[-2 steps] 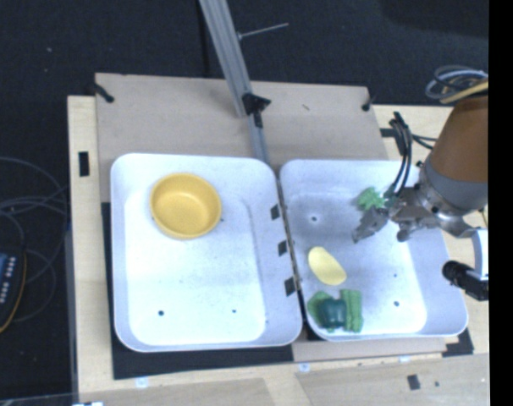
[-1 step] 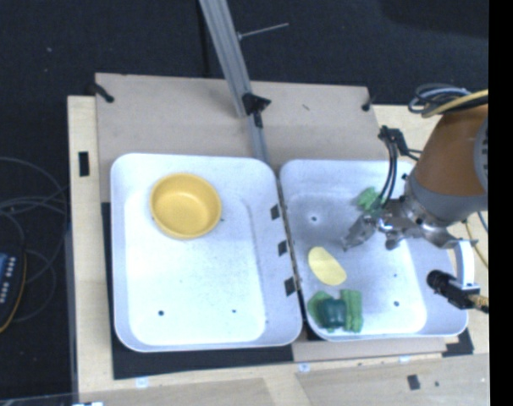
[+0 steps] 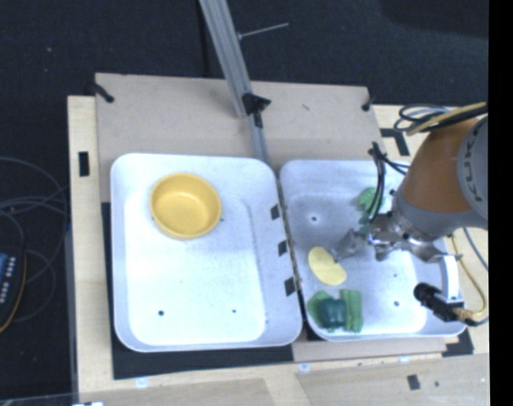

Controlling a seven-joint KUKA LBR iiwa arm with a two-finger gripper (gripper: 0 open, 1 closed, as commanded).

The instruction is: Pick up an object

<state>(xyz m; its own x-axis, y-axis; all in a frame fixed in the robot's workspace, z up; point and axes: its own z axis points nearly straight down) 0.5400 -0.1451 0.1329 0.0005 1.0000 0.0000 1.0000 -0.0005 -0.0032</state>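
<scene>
We see the arm (image 3: 443, 184) reaching in from three o'clock over the right bin (image 3: 320, 184), its orange band sitting above the wrist. The jaws (image 3: 358, 242) hang low near the middle of that bin, and we cannot tell how far apart they stand or whether anything sits between them; the wrist hardware crowds that spot.

Candidates for the pick lie close by. A pale yellow flat piece (image 3: 326, 266) rests just at seven o'clock from the jaws, apparently apart from them. Further toward six o'clock, against the bin's near wall, a dark green object (image 3: 330, 311) touches a lighter green one (image 3: 352, 309). Another green item (image 3: 366, 199) peeks out at twelve o'clock from the jaws, partly hidden by the arm. In the left bin (image 3: 138, 311) a yellow bowl (image 3: 186, 205) sits alone, well apart from the arm.

We judge the risks as these: the yellow piece looks thin and flat, so closing jaws may skate over it or push it aside. The two green things touch, so a grab there could nudge one and drop both.
</scene>
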